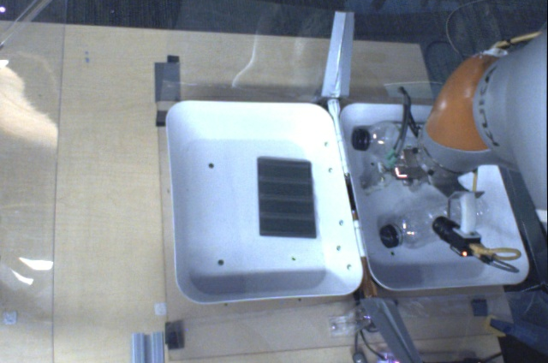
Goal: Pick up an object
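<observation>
Tool (402,171) is down in the right bin (428,271), but I can't tell its grip from up here.
The grey arm (514,104) reaches in from the right edge, with the tool near that bin's upper middle. One clear black-capped piece (374,136) lies just up-left of it, and another clear capped piece (404,231) sits lower left. In the left bin (197,181), a dark ribbed slab (287,197) lies flat at centre.
</observation>
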Controlling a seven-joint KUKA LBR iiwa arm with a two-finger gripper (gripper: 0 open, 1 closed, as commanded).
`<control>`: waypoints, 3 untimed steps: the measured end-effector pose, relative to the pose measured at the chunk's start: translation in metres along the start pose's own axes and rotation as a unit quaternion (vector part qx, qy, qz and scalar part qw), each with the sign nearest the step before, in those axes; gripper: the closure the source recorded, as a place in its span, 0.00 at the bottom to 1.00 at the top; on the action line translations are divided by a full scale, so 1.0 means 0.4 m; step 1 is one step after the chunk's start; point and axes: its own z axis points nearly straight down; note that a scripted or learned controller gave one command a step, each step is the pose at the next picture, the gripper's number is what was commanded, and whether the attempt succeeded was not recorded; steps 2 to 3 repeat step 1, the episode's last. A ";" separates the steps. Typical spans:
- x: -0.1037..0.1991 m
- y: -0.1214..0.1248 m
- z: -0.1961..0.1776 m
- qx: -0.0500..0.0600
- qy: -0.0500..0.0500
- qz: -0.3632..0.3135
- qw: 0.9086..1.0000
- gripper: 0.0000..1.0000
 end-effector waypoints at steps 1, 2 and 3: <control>-0.132 0.196 0.027 0.055 0.019 -0.022 0.998 0.00; -0.132 0.196 0.027 0.055 0.019 -0.022 0.998 0.00; -0.132 0.196 0.027 0.055 0.019 -0.022 0.998 0.00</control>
